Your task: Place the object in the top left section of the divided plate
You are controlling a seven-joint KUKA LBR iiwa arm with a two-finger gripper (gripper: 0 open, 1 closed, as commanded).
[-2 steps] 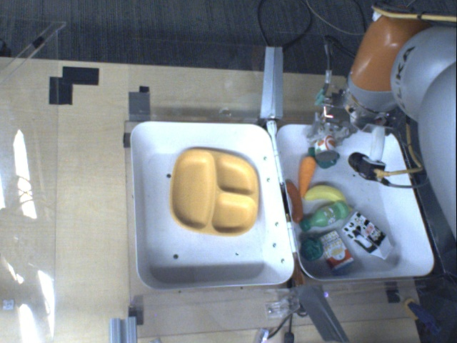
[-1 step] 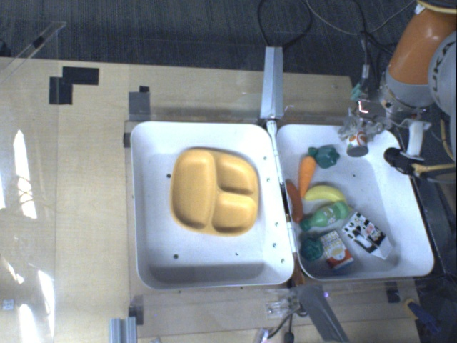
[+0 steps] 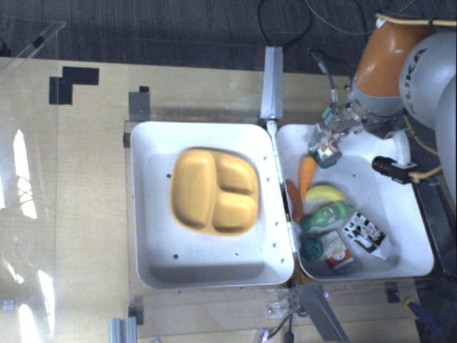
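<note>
The yellow divided plate (image 3: 213, 190) lies in the left bin (image 3: 146, 259), with one long section on its left and two smaller ones on its right. My gripper (image 3: 330, 136) is over the far left corner of the right bin (image 3: 421, 252). A small red, white and green object (image 3: 325, 151) sits right at the gripper's tip, just above the top of an orange carrot (image 3: 306, 175). Whether that object is held or resting in the bin is unclear from this angle.
The right bin also holds a banana (image 3: 325, 192), a green bottle (image 3: 325, 215), a teal ball (image 3: 311, 249), a small carton (image 3: 335, 249), a black and white box (image 3: 365, 233) and a red stick (image 3: 293, 199) by the divider. A black part (image 3: 389, 168) juts from the arm.
</note>
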